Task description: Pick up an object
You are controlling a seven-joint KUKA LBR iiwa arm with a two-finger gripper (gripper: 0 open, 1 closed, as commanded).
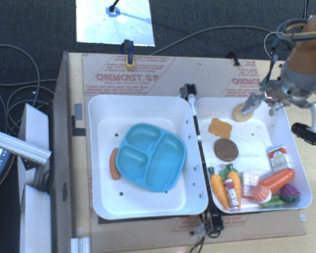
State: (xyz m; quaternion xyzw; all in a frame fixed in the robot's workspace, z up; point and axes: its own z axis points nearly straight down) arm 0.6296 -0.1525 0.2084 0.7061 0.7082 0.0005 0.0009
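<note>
Two white bins sit side by side on the counter [163, 70]. The left bin [102, 120] contains one blue divided plate [150, 156] and one sausage [114, 163], long axis running near to far. The right bin [300, 165] contains one tan disc [242, 113], one orange cracker [220, 128], one brown patty [226, 149], two carrots [221, 186] and several packaged items. The tool [260, 101] hangs at the tan disc; its finger state cannot be determined.
</note>
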